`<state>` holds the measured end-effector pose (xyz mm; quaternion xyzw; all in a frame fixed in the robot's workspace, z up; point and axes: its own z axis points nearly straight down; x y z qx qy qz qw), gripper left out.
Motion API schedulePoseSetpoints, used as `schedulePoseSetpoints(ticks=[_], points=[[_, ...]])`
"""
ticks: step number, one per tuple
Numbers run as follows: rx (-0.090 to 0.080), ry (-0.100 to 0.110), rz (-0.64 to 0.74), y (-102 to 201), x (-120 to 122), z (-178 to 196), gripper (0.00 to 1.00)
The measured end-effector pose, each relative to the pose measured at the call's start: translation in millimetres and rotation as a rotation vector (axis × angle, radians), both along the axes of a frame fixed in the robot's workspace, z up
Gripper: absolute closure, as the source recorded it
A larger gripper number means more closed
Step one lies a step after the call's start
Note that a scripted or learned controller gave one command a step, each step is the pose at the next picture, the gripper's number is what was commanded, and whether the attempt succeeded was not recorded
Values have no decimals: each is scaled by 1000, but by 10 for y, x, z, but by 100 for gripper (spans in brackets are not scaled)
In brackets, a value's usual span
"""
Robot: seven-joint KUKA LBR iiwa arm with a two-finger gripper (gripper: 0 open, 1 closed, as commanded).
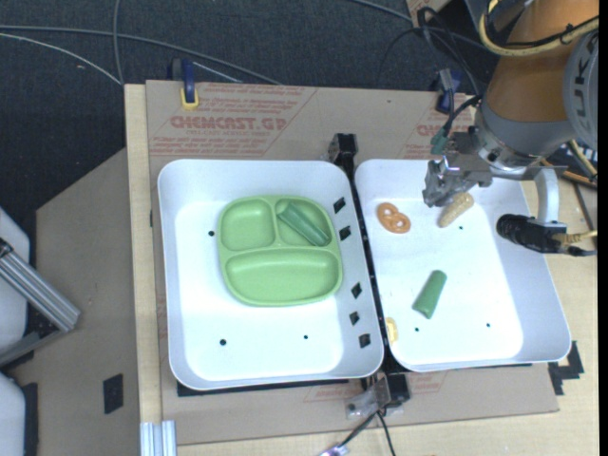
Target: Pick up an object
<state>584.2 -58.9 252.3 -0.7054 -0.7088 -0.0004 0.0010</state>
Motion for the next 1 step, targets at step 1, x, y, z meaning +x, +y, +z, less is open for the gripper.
schedulePoseSetpoints(ticks=[1], points=[[1, 3, 1, 504, -9, -167, 100]])
